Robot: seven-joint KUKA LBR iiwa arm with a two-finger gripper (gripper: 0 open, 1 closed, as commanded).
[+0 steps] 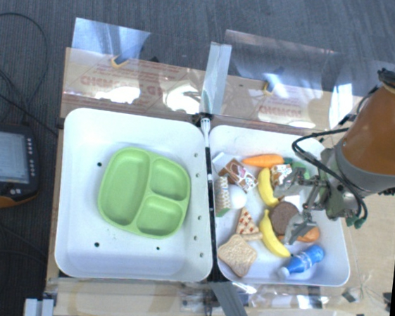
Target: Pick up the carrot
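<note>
So the carrot (264, 159) is lying in the right bin (336, 276), up at the far end, pointing roughly left-right with its green top toward the right. It's just beside the top of a banana (267, 186) and right next to a little snack packet (280, 174). The gripper (302, 226) is down in the same bin but nearer than the carrot and to its right, sitting over a dark round cookie-looking thing (284, 216) and touching or nearly touching an orange piece (308, 234). Honestly can't tell how wide the tool is spread or whether it's got anything; it's too cluttered there. Carrot itself is apart from it, just lying loose. Other stuff in that bin: a second banana (274, 240) near the middle, a slice of bread (237, 254) at the near-left corner, a pizza slice (248, 225) just beyond it, a blue bottle (302, 261) at the near right, and a brown wrapper (237, 172) at far left. The left bin (74, 246) has a green divided plate (145, 192) sitting in the middle. There's a pendant (2, 164) on the floor way off left.
</note>
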